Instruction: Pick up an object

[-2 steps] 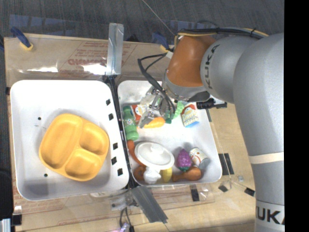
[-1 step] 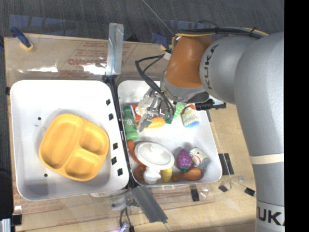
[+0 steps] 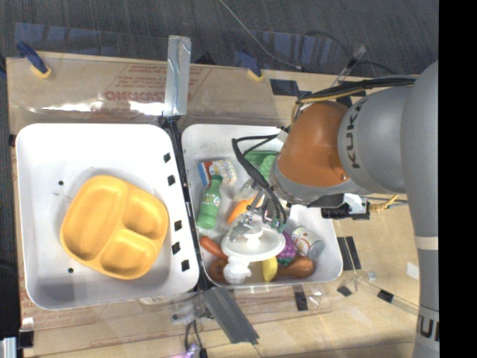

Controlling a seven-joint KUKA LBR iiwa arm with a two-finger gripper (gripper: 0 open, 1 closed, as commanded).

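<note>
Gripper (image 3: 253, 218) hangs low in the right bin (image 3: 328, 253), just right of the green bottle (image 3: 210, 202); from here I cannot tell its grip state.

Dark grey carpet (image 3: 97, 6) is covering the floor at the far side. A brown cardboard sheet (image 3: 97, 80) is lying over the bench, blue tape (image 3: 33, 58) is holding its far edge, and a thin cable (image 3: 246, 28) is trailing across the carpet.

Divided tray (image 3: 114, 226) in left bin (image 3: 30, 200); bottle (image 3: 210, 201) (among clutter) in right bin (image 3: 195, 142).
</note>
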